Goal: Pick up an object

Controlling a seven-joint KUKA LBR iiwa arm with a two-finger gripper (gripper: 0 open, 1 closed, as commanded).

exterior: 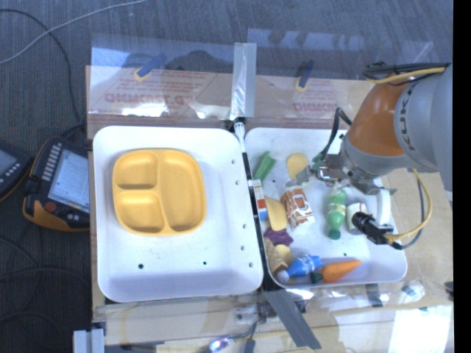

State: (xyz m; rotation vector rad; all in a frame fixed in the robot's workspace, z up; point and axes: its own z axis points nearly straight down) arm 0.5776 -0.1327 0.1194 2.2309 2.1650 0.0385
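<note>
Two white bins are seen on the bench. The left bin (pixel 176 271) bears a yellow divided plate (pixel 158 191). The right bin (pixel 383 267), beside it, is overhung by the grey-and-orange arm (pixel 401 127). The gripper (pixel 340 176) is lowered into the right bin just above a green bottle (pixel 336 212); its opening cannot be told. A carrot (pixel 340 269) lies at that bin's near edge.

A single fixed camera looks down on the bench from above at a slant, far enough back to take in both white bins (pixel 176 285) and some dark floor (with a handheld pendant (pixel 55 186) at far left). The arm (pixel 401 123) enters from the right, its wrist over the right-hand bin, with the yellow tray (pixel 158 190) well to its left.
</note>
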